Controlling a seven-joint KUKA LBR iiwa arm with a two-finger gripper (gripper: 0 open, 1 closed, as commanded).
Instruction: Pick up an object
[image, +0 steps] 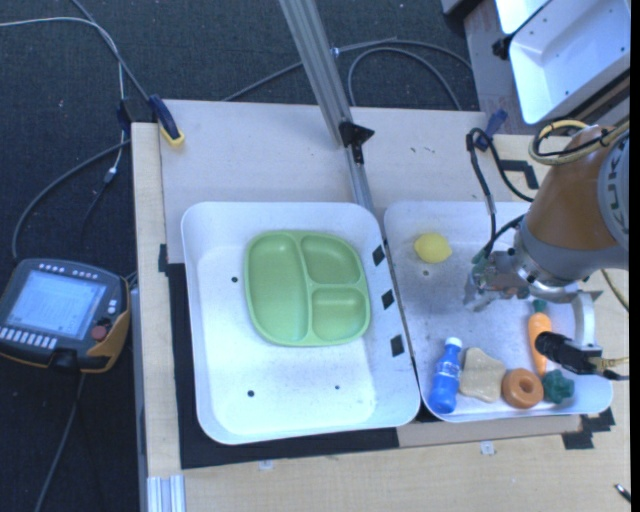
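The right bin (440, 310) holds a yellow lemon-like ball (432, 247) near its back. Along its front lie a blue bottle with a white cap (447, 375), a tan bread-like piece (482, 376), an orange ring (521, 388), an orange carrot (540, 330) and a small dark green item (558, 387). My gripper (481, 293) hangs over the bare middle of this bin, right of the yellow ball and behind the bottle. I see nothing in it. The wrist hides part of the bin's right side.
The left bin (215, 400) carries a green three-compartment plate (306, 287). A metal pole (325, 70) slants in from the top to the gap between the bins. A teach pendant (62, 315) lies off the bench at left. Cables hang near the arm (572, 205).
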